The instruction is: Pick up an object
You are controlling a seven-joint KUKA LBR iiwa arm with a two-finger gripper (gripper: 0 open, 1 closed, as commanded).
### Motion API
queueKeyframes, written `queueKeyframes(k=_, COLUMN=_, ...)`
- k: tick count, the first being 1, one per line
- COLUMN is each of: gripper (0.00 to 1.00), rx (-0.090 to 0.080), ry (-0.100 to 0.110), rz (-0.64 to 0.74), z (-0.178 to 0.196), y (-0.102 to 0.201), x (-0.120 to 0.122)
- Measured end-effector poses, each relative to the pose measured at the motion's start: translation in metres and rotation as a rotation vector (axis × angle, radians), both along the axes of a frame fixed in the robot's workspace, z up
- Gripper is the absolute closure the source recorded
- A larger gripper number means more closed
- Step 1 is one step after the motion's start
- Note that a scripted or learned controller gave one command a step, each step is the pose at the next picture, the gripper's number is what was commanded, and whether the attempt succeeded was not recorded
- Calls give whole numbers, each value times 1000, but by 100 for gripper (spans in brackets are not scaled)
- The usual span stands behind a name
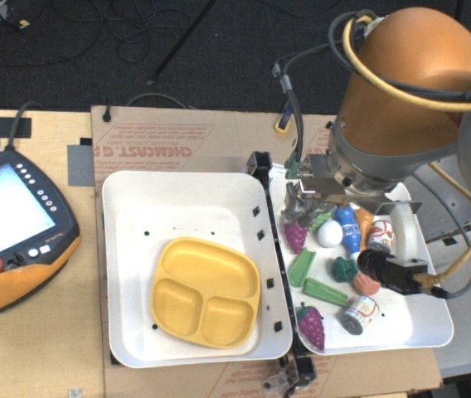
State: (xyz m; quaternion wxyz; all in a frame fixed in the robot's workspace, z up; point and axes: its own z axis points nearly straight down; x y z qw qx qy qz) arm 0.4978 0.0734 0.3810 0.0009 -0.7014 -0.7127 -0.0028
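My gripper (300,212) hangs low over the upper left corner of the right bin (430,326), under the big orange and grey arm. Just below it lies a purple grape bunch (295,237). A white egg-like ball (329,235), a blue bottle (349,227) and an orange piece (362,220) sit to its right. Nothing shows as held.
Further down the right bin lie a green block (301,266), a green cylinder (325,291), a dark green toy (343,267), a pink piece (366,285), two small cans (356,314) (381,235) and another grape bunch (311,327). The left bin (136,206) holds a yellow divided plate (206,292).
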Motion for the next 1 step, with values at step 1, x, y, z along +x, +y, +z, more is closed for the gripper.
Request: queueKeyframes(k=1, gripper=100, rx=-5, ry=1, rz=-13, z=22, y=39, x=52)
